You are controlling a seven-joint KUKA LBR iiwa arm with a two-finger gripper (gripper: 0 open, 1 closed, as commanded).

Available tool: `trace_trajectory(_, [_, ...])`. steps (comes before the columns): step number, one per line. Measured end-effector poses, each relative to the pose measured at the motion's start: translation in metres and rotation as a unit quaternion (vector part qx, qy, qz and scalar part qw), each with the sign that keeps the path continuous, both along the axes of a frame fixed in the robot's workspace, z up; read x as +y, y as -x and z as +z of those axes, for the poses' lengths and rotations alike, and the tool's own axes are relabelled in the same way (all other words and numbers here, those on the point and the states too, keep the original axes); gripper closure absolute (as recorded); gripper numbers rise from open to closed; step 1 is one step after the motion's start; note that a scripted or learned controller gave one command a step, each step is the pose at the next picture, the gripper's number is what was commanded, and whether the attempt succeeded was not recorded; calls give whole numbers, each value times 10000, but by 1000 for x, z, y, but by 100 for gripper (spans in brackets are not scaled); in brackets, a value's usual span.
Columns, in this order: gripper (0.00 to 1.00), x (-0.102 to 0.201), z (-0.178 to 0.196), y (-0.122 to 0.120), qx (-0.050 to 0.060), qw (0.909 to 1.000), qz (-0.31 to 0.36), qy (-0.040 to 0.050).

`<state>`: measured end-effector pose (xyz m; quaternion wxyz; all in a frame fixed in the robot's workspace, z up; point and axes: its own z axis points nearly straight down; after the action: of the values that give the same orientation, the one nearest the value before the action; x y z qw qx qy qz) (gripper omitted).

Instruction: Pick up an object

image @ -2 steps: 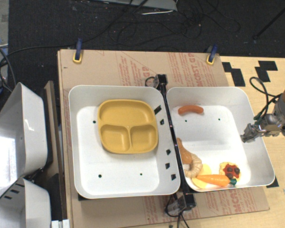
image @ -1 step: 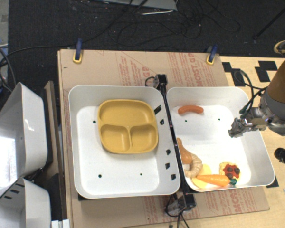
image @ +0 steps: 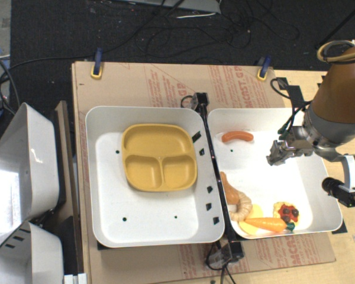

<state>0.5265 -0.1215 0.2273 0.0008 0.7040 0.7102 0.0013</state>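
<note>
My gripper (image: 278, 154) hangs over the right bin (image: 307, 182), near its upper right part, with bare white floor under it. An orange sausage (image: 237, 137) lies to its left near the bin's far edge. Along the near edge lie a carrot (image: 265, 223), a pale shrimp-like piece (image: 236, 201) and a small yellow and red toy (image: 286, 211). Nothing shows between the gripper's tips.
The left bin (image: 106, 206) holds a yellow divided plate (image: 160, 157). A black divider (image: 212, 164) runs between the bins. White containers (image: 21, 164) stand off the bench at the left. Cables lie beyond the far edge.
</note>
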Motion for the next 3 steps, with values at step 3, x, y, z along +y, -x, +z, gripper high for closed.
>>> trace_trajectory(3, [100, 155, 7, -43, 0, 10000, 0, -4])
